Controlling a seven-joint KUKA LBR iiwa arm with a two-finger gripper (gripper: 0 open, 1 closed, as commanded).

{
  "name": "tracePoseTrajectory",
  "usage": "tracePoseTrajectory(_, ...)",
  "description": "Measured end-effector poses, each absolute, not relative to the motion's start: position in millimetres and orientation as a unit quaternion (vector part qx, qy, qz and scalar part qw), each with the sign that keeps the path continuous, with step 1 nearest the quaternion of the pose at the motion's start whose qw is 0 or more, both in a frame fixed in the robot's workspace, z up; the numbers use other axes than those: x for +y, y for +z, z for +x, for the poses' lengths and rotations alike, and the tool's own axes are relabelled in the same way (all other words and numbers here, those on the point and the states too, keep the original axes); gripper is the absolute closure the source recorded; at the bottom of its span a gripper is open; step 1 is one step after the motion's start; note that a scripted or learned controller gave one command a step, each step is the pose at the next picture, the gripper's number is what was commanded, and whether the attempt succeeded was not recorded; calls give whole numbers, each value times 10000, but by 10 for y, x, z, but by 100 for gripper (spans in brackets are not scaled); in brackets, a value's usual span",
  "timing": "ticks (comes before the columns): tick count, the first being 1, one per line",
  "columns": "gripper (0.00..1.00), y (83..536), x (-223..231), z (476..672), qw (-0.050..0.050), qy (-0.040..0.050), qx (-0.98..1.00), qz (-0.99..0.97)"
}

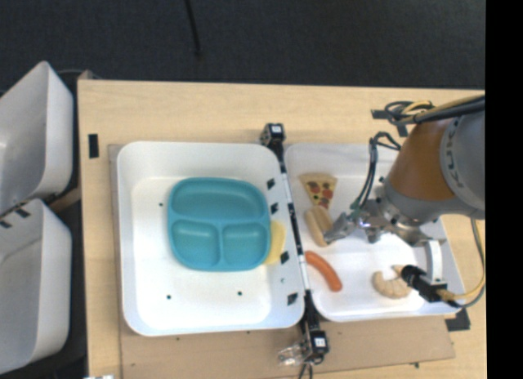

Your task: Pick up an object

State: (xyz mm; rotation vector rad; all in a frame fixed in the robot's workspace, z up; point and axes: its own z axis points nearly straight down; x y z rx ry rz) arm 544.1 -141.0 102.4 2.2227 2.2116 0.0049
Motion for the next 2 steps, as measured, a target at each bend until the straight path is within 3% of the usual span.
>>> tracePoseTrajectory(1, 100, 1160, -1415, 5460, 42, 39, 7034, 7108)
tracePoseTrajectory(2, 100, 1799, -1426, 5445, 36, 21, 7078, 7064)
